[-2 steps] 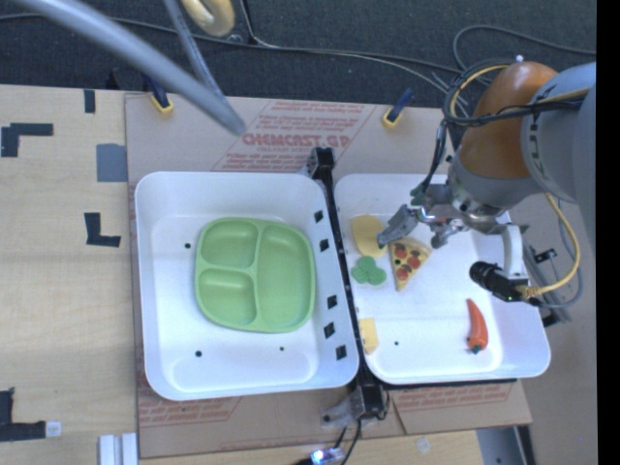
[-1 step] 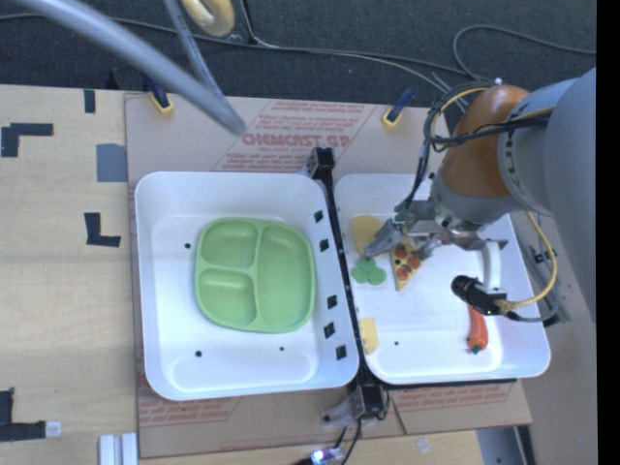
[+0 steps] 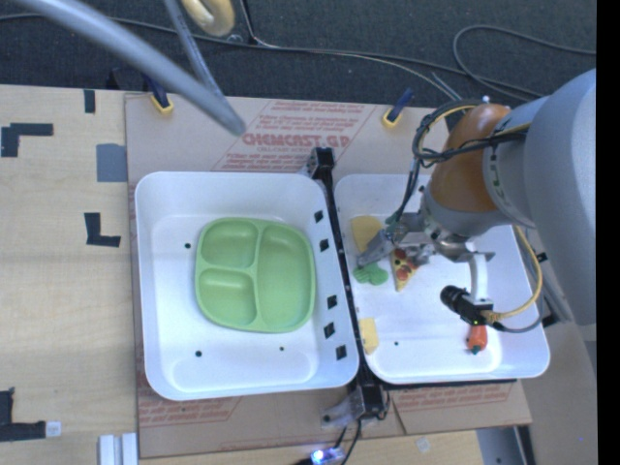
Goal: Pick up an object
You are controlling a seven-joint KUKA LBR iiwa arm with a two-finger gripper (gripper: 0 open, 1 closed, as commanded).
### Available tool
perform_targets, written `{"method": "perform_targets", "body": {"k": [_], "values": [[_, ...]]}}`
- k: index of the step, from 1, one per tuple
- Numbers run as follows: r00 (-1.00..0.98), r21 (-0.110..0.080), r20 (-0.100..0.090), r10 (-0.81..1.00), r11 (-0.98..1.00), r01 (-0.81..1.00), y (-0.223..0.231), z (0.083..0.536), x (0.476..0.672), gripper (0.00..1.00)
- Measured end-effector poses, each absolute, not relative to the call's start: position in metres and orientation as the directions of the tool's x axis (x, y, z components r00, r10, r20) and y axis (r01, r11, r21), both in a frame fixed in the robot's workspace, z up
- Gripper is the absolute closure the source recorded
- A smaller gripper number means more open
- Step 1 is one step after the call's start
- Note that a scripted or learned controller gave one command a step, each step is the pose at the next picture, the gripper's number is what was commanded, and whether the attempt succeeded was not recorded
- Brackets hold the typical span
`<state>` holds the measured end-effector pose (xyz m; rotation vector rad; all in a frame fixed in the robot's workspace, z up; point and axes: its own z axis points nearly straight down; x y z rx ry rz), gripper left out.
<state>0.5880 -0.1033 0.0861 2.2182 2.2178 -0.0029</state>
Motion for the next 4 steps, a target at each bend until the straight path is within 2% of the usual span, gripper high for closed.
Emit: {"method": "perform_targets", "body": {"k": [1, 2, 4], "values": [[-0.002, 0.012, -0.005, 1.000, 0.002, 1.000, -0.103, 0.100, 0.591, 1.00], [-0.002, 0.002, 0.001, 1.000, 0.002, 1.000, -0.101, 0.143, 0.597, 1.00], [-0.002, 0.005, 0.000, 1.000, 0.002, 1.000, -0.100, 0.251, 0.592, 1.00]]}}
